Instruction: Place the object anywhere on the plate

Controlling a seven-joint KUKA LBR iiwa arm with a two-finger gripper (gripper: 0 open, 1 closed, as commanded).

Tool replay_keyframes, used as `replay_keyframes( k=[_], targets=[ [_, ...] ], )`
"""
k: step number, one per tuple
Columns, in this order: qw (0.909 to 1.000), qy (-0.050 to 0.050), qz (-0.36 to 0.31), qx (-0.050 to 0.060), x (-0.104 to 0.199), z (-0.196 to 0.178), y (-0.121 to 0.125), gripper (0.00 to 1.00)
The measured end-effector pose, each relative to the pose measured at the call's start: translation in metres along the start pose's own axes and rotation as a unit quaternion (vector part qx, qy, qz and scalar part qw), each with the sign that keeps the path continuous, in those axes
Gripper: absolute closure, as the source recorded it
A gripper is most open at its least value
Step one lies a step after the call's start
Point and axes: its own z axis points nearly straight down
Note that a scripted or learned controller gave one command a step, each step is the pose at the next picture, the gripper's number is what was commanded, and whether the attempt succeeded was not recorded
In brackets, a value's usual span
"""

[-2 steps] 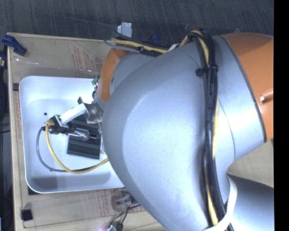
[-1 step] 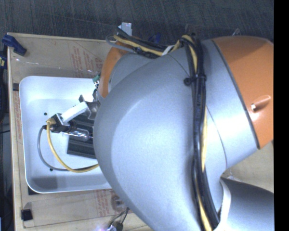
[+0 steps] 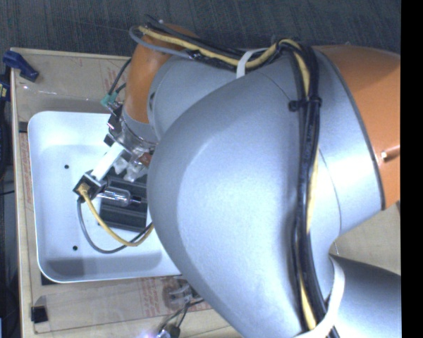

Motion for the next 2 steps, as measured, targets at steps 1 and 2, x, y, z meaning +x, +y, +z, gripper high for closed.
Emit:
replay_keyframes(
  k=[1, 2],
  targets=[
    [0.9808, 0.001, 0.195, -0.002, -0.016, -0.001, 0.053, 1.00],
    [0.9812, 0.002, 0.193, -0.002, 0.049, -0.044, -0.003, 1.00]
  ],
)
